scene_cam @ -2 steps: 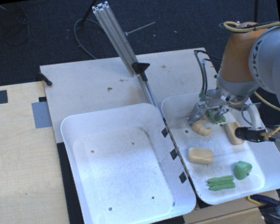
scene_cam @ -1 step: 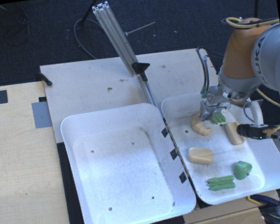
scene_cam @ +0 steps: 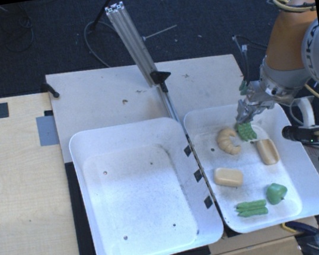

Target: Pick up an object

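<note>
Six toys lie in the right bin (scene_cam: pixel 316 204); the hand (scene_cam: pixel 245 117), its spread unreadable, hangs over the green piece (scene_cam: pixel 246 132) at twelve o'clock, and should descend straight, avoiding the croissant (scene_cam: pixel 229 141).

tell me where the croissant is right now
The croissant lies in the right bin, near its upper left, just left of a green piece under the gripper.

camera view: fixed above the desk (scene_cam: pixel 112 95) | looks down at a slant | mid-range (both white bins (scene_cam: pixel 84 145) in frame) | arm (scene_cam: pixel 290 43) enters from right
</note>
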Tool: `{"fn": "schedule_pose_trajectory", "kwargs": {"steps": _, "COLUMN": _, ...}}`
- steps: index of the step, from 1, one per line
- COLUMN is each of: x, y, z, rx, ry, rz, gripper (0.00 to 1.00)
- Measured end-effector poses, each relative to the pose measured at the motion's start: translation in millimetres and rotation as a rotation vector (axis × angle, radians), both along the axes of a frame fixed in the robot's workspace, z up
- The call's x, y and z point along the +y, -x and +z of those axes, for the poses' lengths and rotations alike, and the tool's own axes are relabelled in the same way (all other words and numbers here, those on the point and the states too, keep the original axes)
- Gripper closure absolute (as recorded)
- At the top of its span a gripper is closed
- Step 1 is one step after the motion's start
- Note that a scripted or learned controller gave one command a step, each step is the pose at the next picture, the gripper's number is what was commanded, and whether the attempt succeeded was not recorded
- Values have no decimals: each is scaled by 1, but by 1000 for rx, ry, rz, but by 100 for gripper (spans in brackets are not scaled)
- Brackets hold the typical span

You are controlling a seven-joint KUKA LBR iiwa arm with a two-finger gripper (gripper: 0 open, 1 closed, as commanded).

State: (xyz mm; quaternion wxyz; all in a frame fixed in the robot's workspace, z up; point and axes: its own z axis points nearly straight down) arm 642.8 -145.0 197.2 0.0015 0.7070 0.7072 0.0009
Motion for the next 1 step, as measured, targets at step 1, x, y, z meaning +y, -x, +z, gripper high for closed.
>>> {"fn": "schedule_pose_trajectory", "kwargs": {"steps": 1, "x": -4, "y": 3, "z": 43, "rx": 1, "ry": 0, "rz": -1, "gripper": 100}}
